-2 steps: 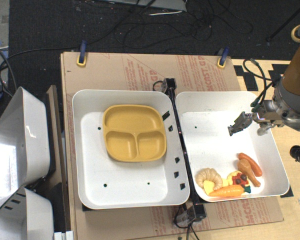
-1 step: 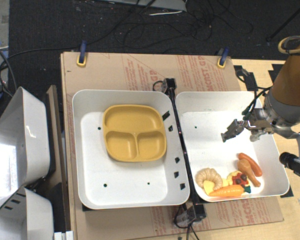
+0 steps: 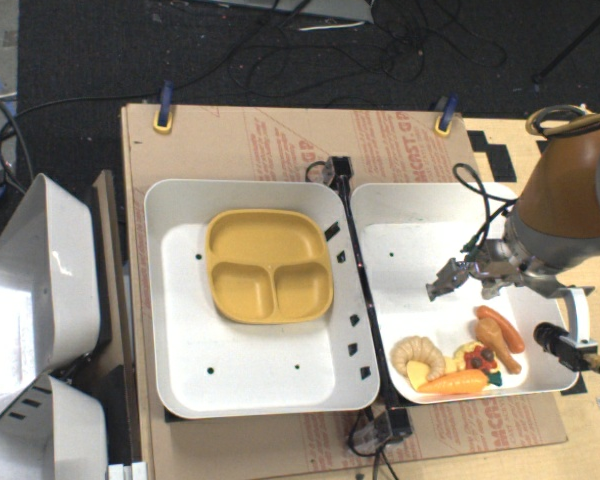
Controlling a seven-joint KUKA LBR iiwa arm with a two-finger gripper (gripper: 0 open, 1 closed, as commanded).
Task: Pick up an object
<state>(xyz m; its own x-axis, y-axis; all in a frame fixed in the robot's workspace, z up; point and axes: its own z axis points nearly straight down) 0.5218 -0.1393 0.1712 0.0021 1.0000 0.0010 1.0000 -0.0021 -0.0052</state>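
The likeliest pick, a pile of toy food (image 3: 467, 355) (carrot, hot dog, a pale shrimp-like piece), sits at the 5 o'clock corner of the right bin (image 3: 400, 223); we'd judge these light, stiff plastic, prob. slick and prone to roll, so we'd pinch the hot dog (image 3: 499, 332) across its narrow middle. The gripper (image 3: 462, 274) hovers just off the pile at 11 o'clock w/ nothing in it; we can't tell its state. The left bin (image 3: 175, 368) holds a yellow divided plate (image 3: 270, 266)

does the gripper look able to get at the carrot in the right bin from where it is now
Probably yes. The gripper hangs over the right bin just above the toy food, and the carrot lies on top near the front wall, uncovered, though other pieces crowd it.
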